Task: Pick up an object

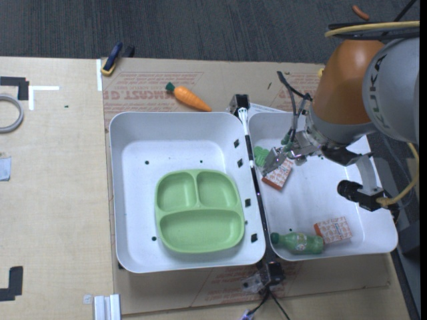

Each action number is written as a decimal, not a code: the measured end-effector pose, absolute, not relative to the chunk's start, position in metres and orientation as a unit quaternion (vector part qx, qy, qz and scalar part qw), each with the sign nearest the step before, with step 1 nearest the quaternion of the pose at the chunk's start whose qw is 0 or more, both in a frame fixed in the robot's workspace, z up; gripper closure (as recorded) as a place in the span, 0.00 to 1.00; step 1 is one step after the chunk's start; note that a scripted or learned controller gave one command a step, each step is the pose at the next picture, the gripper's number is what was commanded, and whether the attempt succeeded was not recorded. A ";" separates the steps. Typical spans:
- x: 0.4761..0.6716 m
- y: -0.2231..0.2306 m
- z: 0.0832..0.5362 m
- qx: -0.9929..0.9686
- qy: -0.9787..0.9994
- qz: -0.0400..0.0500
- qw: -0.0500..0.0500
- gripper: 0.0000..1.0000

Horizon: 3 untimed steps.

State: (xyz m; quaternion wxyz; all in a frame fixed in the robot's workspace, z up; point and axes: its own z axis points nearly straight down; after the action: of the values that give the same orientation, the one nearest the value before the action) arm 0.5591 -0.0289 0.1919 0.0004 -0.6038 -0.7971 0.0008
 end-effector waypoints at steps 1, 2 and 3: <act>0.559 -0.029 0.192 -0.604 -0.797 0.001 0.000 0.00; 0.559 -0.029 0.192 -0.604 -0.797 0.001 0.000 0.00; 0.559 -0.029 0.192 -0.604 -0.797 0.001 0.000 0.00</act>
State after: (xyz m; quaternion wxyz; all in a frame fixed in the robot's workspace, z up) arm 0.5591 -0.0289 0.1920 0.0003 -0.6038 -0.7971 0.0008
